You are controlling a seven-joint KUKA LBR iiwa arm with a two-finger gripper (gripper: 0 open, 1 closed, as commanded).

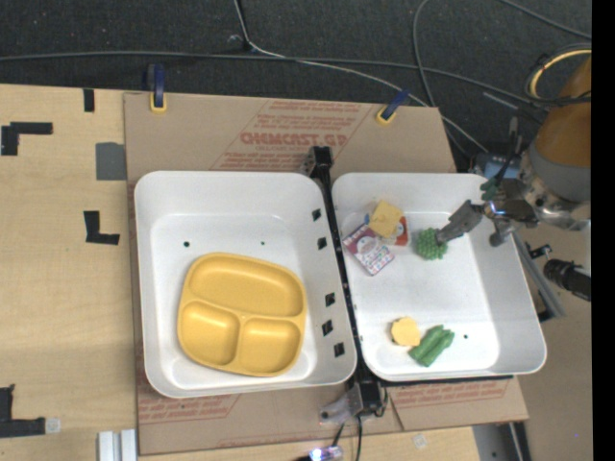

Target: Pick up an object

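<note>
At the hand's (452,230) tip — green broccoli piece (429,246), right bin (500,286).

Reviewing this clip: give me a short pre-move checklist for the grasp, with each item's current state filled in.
1. Gripper is over the right bin: ok.
2. Fingertips reach the green broccoli-like toy: ok, they appear to touch it.
3. Toy seated between the fingers: cannot tell.
4. Neighbours stand apart from the target: ok; the yellow block and the small packet lie to its left.
5. Yellow tray stays out of the way in the left bin: ok.
</note>
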